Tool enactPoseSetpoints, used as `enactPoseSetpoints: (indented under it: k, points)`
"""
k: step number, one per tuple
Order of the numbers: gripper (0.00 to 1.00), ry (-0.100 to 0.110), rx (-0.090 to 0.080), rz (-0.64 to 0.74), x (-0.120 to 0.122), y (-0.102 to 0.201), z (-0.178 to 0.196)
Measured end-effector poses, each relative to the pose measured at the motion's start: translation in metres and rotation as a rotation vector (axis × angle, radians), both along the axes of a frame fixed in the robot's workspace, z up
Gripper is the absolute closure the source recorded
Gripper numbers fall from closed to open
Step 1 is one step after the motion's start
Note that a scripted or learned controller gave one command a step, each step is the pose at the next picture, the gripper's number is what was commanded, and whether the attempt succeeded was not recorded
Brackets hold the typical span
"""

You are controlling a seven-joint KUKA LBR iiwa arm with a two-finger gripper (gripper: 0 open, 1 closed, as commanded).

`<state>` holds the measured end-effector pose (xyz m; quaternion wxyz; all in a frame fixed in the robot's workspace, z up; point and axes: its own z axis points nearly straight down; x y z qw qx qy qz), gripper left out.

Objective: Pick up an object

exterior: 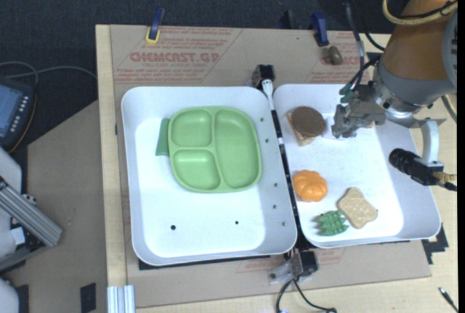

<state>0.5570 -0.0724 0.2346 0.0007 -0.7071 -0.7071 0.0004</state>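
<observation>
Now the gripper (347,123) hovers in the right bin (407,228), just right of the brown bun (306,123); its jaw state cannot be told. Nearer the camera from the bun: orange pumpkin (311,186), cracker (357,208), green sprig (330,223).

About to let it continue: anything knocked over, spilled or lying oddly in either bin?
Nothing stands out. The green tray lies flat in the left bin; the food pieces lie apart in the right bin, gripper above it.
</observation>
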Motion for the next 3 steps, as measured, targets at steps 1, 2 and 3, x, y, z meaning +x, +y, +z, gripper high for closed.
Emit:
enactPoseSetpoints:
  k: [1,2,3]
  points:
    - [1.0,-0.002,-0.002,0.001,0.009,-0.002,-0.008]
    - [1.0,-0.002,-0.001,0.0,0.005,-0.002,-0.002]
    - [1.0,0.002,0.0,-0.001,0.004,-0.006,-0.014]
